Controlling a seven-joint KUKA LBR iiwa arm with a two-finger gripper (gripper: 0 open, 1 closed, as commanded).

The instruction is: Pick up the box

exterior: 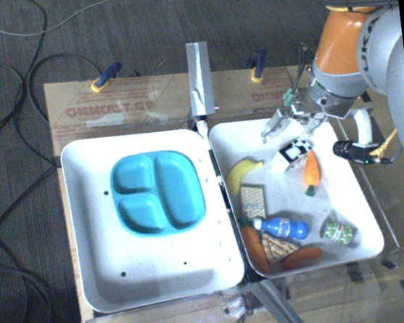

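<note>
The tool [282,119] is seen over the right bin's [365,214] far edge; its state cannot be told. The box [295,151], small and black-and-white, is found just below it on the bin floor, beside a carrot [310,171] and near a banana [240,174].

The gripper [282,122] hangs over the right bin [352,197] near its far edge, above a small black-and-white box [295,150] lying beside a carrot [310,171]; the left bin [86,230] holds a blue divided tray [157,192].
</note>
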